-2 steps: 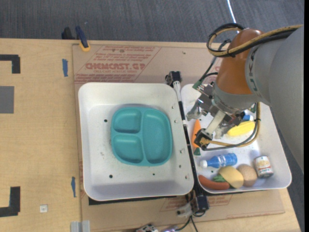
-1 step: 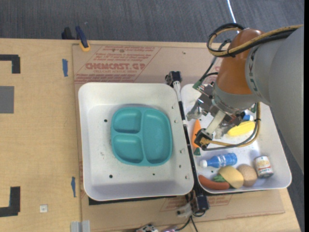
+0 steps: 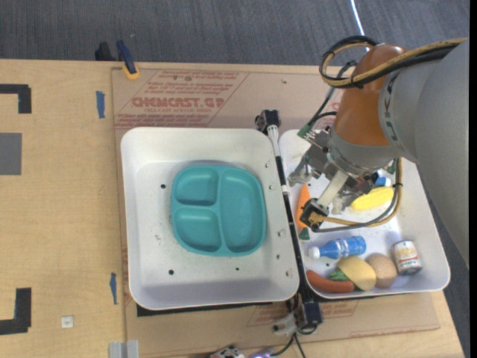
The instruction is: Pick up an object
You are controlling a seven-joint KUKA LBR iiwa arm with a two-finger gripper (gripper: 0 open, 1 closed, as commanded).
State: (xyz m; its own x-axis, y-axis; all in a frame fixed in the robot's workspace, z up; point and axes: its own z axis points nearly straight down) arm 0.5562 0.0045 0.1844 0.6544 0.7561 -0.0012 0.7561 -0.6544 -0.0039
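Two-finger gripper point(image 3: 322, 179) hangs low in right shallow white bin point(image 3: 436, 274), near its left wall, presumably lining up a pick. Spread or pressed together: cannot tell. Likely targets: orange carrot-like toy point(image 3: 303, 206) just beside gripper, yellow banana-shaped toy point(image 3: 370, 198) near. Teal divided plastic plate point(image 3: 218, 207) lies in left white bin point(image 3: 141, 200).
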